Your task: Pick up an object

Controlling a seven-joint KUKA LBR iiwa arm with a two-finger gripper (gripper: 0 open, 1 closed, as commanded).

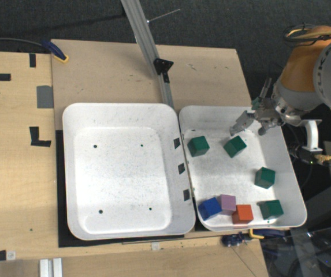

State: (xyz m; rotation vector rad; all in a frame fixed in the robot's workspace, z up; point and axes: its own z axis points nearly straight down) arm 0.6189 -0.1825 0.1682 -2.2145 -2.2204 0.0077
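The tool (247, 127) hangs over the upper part of the right bin (289, 172), its 2 fingers spread apart with nothing between them. One fingertip sits just above a tilted green cube (234, 146), the nearest block; whether they touch is unclear. In the same bin, another green cube (198, 145) lies to its left, a third green cube (264, 178) sits lower right, and a fourth green cube (271, 209) rests near the bottom edge. Along that bottom edge a blue cube (209, 208), a purple cube (228, 203) and an orange cube (243, 213) cluster together, touching. The left bin (73, 154) sits beside it on the wooden counter (15, 172).
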